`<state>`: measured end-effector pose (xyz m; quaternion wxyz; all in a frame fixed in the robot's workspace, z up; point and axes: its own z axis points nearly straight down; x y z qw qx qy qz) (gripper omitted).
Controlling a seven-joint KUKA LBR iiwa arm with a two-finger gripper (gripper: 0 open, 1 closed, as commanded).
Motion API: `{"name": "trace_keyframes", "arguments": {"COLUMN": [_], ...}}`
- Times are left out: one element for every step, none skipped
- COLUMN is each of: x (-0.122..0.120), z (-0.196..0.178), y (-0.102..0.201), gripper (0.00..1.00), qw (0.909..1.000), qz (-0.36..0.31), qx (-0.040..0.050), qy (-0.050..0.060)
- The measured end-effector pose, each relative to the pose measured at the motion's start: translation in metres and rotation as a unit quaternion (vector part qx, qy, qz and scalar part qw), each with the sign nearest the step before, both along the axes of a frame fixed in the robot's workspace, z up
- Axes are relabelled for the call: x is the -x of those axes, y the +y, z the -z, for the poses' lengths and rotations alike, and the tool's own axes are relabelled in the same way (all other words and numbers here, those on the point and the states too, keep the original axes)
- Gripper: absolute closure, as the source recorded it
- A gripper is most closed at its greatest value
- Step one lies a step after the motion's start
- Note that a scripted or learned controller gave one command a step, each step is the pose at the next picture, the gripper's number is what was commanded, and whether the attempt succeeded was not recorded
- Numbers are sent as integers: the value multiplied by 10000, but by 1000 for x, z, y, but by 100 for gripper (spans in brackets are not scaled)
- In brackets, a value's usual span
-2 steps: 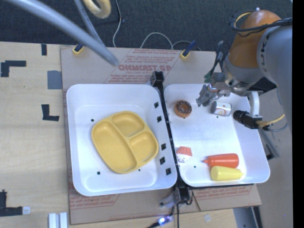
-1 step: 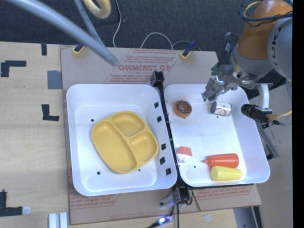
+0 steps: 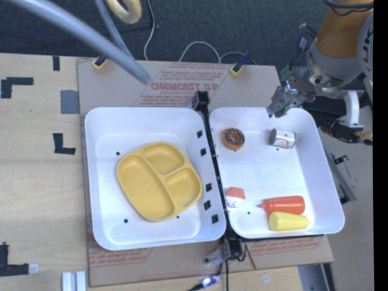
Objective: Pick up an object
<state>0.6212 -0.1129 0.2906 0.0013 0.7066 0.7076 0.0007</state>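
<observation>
in the frame's upper right, the gripper (image 3: 277, 109) hovers over the right bin (image 3: 321, 180), small can (image 3: 282, 139) just below; jaws' state unclear.

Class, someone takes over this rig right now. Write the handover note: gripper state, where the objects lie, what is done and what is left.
Gripper: hovering over the far edge of the right bin, nothing seen between its fingers; open or shut cannot be told.
Right bin holds: small can lying nearest the gripper, donut, red-and-white piece, orange carrot-like item, yellow item beside it.
Left bin: yellow divided plate.
Done: nothing picked.
Left: descend, grasp one object, probably the can, and lift.
</observation>
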Motion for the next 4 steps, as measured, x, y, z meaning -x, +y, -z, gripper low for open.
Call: {"name": "trace_keyframes", "arguments": {"x": [9, 23, 28, 33], "z": [4, 14, 17, 22], "y": [44, 88, 143, 193], "gripper": [100, 100, 100, 100], "qw": [10000, 10000, 10000, 10000], "qz": [-16, -17, -26, -26], "qx": [-7, -7, -10, -8], "qy": [24, 30, 24, 29]}}
